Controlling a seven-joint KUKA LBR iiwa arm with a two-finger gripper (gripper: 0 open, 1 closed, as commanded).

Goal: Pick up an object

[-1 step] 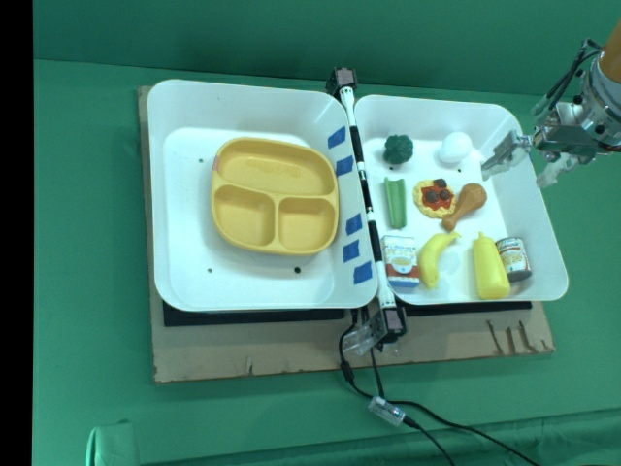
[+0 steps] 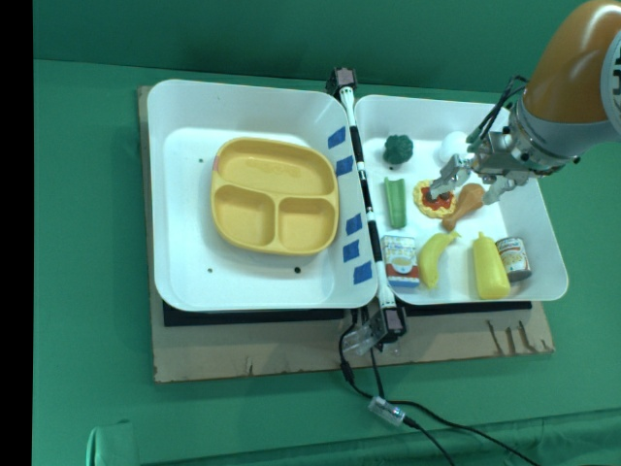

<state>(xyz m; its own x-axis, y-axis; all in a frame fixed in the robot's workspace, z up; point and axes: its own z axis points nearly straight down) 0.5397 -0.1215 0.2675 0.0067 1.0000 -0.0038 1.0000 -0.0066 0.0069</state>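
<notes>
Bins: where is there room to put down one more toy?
The left bin has bare floor all around the yellow tray, widest along its near and left sides. The right bin is crowded: broccoli, pizza, banana, mustard bottle, can.

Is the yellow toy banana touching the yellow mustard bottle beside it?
Apart. The camera view shows white bin floor between the yellow toy banana and the yellow mustard bottle.

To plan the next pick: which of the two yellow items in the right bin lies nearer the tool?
The banana; the mustard bottle lies further toward the bin's front edge.
</notes>
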